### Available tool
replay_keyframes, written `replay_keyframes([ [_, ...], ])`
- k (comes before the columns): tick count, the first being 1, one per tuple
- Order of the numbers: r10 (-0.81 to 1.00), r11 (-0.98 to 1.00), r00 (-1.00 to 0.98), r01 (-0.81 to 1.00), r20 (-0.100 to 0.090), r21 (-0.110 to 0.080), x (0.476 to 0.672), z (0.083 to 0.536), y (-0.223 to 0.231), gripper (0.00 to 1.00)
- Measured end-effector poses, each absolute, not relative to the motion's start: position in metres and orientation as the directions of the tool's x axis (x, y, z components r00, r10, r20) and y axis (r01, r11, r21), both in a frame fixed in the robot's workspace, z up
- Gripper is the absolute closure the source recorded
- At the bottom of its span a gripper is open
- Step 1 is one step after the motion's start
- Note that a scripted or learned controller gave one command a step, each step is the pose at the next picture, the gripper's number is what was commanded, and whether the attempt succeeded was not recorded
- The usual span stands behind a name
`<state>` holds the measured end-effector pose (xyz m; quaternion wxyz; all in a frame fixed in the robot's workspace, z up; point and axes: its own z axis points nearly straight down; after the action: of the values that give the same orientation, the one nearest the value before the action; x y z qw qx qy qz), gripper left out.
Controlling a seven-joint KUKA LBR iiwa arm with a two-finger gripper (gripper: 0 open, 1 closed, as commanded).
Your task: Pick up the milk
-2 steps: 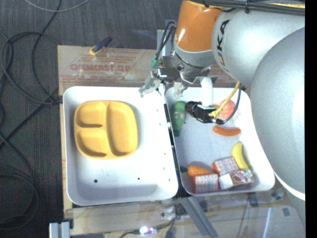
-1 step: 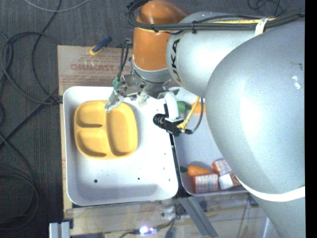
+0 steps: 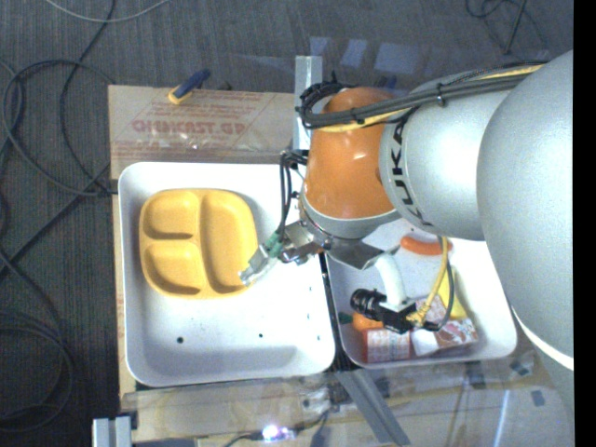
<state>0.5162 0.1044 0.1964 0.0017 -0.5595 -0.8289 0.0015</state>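
1 yellow tray in left bin; gripper at tray's edge.

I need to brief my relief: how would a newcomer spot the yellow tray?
Find the left white bin. In its upper left part lies the yellow tray, a rounded, divided plate; the tool sits at its lower right edge.

Robotics lab, KUKA arm, floor cables

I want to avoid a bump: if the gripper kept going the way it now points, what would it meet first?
Probably the yellow plastic divided tray in the left white bin: the gripper points down-left with its tip at the tray's right edge. Height above it is unclear.
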Motion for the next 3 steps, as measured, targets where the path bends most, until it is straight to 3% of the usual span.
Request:
replay_keyframes([
  [1,0.989,0.146,-0.146,0.989,0.001,-0.004,0.484,0.211,0.025,0.00],
  [2,0.931,0.364,-0.364,0.931,0.002,-0.005,0.487,0.182,0.033,0.00],
  [3,0.931,0.364,-0.364,0.931,0.004,-0.006,0.487,0.191,0.034,1.00],
])
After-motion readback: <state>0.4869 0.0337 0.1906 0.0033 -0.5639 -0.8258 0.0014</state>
